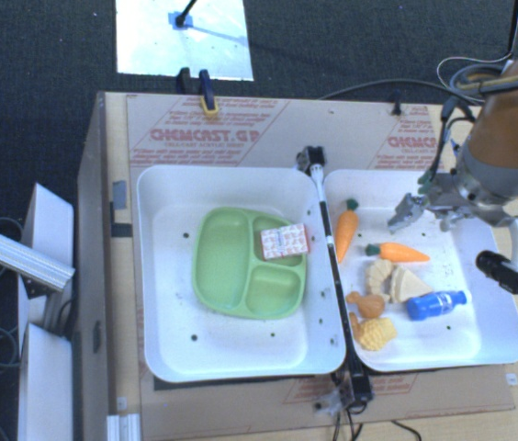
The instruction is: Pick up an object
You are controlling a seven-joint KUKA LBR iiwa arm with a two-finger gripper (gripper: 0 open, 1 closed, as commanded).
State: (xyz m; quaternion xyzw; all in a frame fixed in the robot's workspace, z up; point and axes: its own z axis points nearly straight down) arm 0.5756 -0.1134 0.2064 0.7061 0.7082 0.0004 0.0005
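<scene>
While your arm reaches in at the frame's right edge, the gripper (412, 211) hangs above the right bin (498, 338), fingers slightly apart and holding nothing, with the nearest carrot (403, 253) lying just below it at right of centre.

Bench (241, 122) under printed board, two white bins (163, 246) side by side
</scene>
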